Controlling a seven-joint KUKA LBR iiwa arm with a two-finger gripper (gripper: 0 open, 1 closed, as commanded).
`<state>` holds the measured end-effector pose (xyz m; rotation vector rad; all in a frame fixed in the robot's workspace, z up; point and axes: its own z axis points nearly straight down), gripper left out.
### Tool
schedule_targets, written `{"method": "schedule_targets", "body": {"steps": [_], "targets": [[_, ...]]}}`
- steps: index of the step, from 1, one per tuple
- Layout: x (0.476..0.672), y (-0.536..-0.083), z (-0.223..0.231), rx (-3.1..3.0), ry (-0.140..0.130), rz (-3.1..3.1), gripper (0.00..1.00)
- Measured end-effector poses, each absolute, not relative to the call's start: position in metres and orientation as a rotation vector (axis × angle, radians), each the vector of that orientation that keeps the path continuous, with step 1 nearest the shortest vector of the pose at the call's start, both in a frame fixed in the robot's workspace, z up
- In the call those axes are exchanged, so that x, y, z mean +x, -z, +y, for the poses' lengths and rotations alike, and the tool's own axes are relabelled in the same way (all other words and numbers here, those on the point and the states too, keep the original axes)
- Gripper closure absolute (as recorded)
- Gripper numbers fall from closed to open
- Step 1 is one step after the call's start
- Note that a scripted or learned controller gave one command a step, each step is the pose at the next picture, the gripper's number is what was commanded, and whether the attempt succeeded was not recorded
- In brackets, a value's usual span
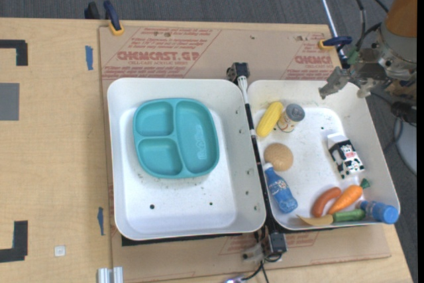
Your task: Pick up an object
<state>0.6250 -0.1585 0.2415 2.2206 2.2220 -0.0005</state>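
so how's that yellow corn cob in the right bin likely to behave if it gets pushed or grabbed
The corn cob looks rounded and elongated, so a push would probably roll it. It seems a light toy, likely easy to lift. It touches the small jar, so a nudge may move both.

Grey arm (397,16) at right edge, jaws seemingly apart, gripping nothing.

Right bin (381,162) holds toys — corn (269,118), bun (279,156), blue bottle (280,189), carrot (347,199) — all lying loose.
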Motion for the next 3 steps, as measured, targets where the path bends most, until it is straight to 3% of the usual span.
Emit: {"method": "schedule_targets", "body": {"steps": [1,2,3], "targets": [[0.594,-0.131,-0.198,2.066,0.002,2.368,0.00],[0.572,-0.091,-0.197,1.832,-0.005,2.531,0.00],[0.574,-0.102,-0.198,1.830,-0.006,2.524,1.00]]}}
